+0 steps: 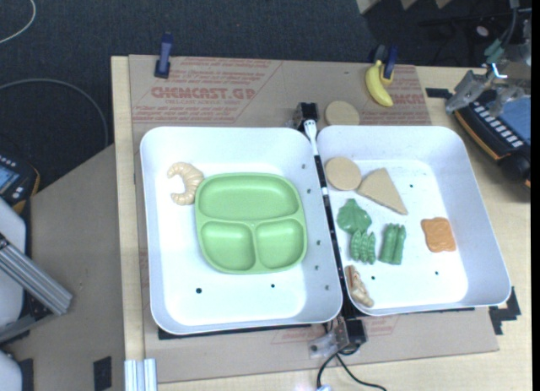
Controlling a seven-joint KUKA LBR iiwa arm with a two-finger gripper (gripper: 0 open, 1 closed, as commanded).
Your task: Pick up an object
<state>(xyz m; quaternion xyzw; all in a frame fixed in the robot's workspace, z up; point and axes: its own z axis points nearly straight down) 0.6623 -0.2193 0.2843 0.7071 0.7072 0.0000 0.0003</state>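
**Two bins laid out, nothing yet lifted**

In the camera view, two shallow white bins are seen side by side on the table, the left bin and the right bin touching along a dark central seam. The left bin is occupied by a green divided plate with three compartments, set near the middle, and by one pale croissant-shaped piece lying just beside the plate's upper left corner.

The loose pieces are gathered in the right bin, probably so that a pick can be made from a single spread. Counted there: one round tan disc, one tan wedge touching or nearly touching it, three green vegetable pieces clustered at the centre, one orange piece set apart to the right, and one small beige piece against the lower left wall.

Outside the bins, one yellow banana and one further tan disc are seen on the table's far edge.

The state of the pincer cannot be told. No object is judged to have been picked; all rest flat.
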